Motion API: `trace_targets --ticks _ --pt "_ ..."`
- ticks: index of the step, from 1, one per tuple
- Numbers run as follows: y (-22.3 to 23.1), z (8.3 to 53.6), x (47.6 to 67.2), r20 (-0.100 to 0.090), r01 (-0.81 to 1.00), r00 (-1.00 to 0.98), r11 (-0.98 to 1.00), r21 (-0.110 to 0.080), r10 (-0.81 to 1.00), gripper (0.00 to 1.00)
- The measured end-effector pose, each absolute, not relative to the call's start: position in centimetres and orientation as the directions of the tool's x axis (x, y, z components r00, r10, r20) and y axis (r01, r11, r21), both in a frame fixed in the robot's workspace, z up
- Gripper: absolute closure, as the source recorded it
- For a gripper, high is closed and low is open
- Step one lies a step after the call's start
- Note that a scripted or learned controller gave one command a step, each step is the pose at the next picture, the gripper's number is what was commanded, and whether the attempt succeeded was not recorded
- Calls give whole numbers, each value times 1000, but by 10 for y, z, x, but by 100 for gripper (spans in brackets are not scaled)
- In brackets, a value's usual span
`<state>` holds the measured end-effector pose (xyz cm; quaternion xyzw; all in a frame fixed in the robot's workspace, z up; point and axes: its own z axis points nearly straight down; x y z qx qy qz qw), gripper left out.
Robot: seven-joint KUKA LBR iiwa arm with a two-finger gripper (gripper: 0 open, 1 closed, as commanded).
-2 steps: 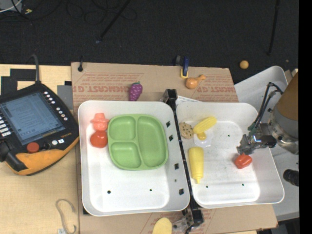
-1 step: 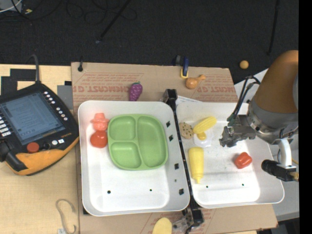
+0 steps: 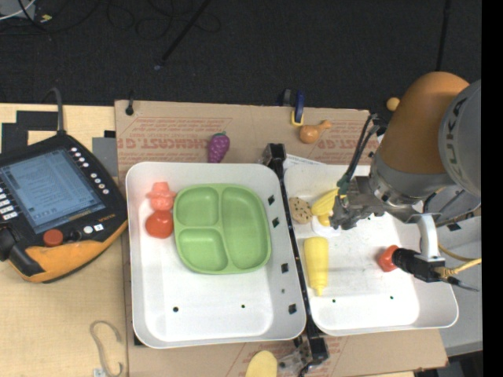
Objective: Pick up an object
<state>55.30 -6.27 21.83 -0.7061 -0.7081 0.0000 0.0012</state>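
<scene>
My gripper [image 3: 339,217] hangs low in the right bin [image 3: 377,312], near its upper left part, right beside a small yellow object [image 3: 324,205] and something white under it. A yellow corn-like piece [image 3: 316,264] lies just below the gripper along the bin's left side. A round tan cookie [image 3: 299,208] rests to the left of the yellow object. A small red item [image 3: 387,258] sits to the gripper's lower right. The arm's body hides the fingertips.
The left bin [image 3: 157,305] holds a green divided plate [image 3: 221,228] and a pink and red toy [image 3: 159,210]. Behind the bins lie purple grapes [image 3: 218,146] and an orange pear-shaped toy [image 3: 313,132]. A control pendant [image 3: 55,203] sits at the left. A yellow item [image 3: 262,364] lies in front.
</scene>
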Motion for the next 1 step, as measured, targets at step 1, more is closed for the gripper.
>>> trace_targets --ticks 1 --pt "-19 233 581 2 1000 -3 3 1 1000 100"
